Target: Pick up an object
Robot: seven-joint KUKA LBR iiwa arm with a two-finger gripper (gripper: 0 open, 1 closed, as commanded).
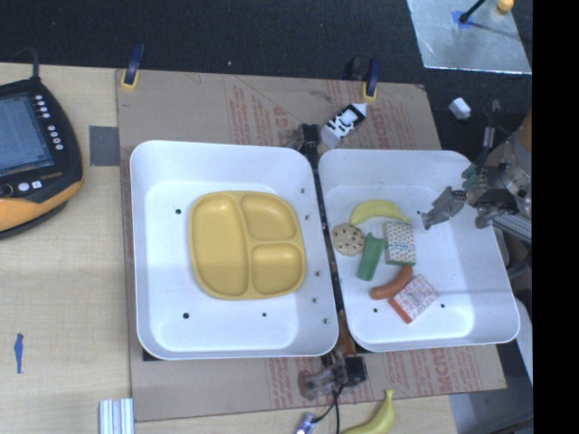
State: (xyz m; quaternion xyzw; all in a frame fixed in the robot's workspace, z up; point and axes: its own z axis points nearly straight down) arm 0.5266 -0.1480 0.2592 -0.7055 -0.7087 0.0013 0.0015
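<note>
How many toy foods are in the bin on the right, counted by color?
Yellow: 1, the banana
Tan: 1, the cookie
Green: 1, the green stick
Orange-red: 1, the sausage
Printed packets: 2, and
Total: 6

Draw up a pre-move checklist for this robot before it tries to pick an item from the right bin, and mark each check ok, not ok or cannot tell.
1. Pickable items present in the right bin: banana, cookie, green piece, sausage. Ok.
2. Gripper over the right bin: ok, near its upper right part.
3. Gripper free of any item: ok, nothing shows between its fingers.
4. Fingers open enough to grasp: cannot tell.
5. Target stands apart from its neighbours: not ok, the items lie crowded together.
6. Yellow tray in the left bin, out of the way: ok.
</note>
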